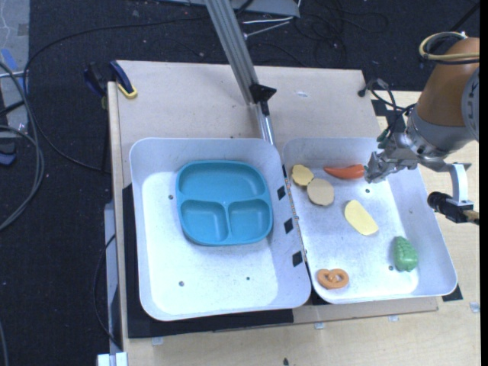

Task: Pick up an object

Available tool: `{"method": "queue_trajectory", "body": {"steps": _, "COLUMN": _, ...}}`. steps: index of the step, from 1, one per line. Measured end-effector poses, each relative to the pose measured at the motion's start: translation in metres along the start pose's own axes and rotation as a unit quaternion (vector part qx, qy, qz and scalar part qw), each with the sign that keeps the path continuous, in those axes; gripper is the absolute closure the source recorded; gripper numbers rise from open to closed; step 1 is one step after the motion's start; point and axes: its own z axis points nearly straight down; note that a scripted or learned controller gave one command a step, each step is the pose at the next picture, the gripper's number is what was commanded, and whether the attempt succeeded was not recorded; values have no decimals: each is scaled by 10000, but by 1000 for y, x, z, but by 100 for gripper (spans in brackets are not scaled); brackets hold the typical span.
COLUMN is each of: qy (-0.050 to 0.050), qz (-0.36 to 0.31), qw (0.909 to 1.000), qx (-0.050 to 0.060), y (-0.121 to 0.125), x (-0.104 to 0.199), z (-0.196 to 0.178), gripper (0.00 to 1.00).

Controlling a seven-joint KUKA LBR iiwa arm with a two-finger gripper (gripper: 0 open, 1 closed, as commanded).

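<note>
The left bin [152, 227] holds a blue plate [225, 203] with three compartments, lying flat near its middle. To the right of that plate, in the right bin [427, 227], lie six toy foods. Nearest the plate are a small yellow piece [302, 175] and a tan round piece [321, 194], touching each other. Lower down, by the near rim, sits a pretzel [332, 278]. Farther right of the plate lies an orange carrot [345, 171], then a yellow piece [361, 217], then a green piece [405, 254]. The gripper [376, 171] hangs just beside the carrot's right end; whether it is wide, narrow or gripping anything cannot be told.
</note>
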Motion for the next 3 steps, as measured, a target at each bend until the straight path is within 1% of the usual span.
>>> {"method": "queue_trajectory", "body": {"steps": 1, "qy": -2, "qz": -1, "qw": 10000, "qx": -2, "y": 2, "x": 0, "z": -51, "gripper": 100}}
{"method": "queue_trajectory", "body": {"steps": 2, "qy": 22, "qz": -22, "qw": 10000, "qx": 42, "y": -19, "x": 57, "z": -46, "gripper": 100}}
{"method": "queue_trajectory", "body": {"steps": 3, "qy": 19, "qz": -18, "qw": 10000, "qx": 49, "y": -40, "x": 106, "z": -39, "gripper": 100}}
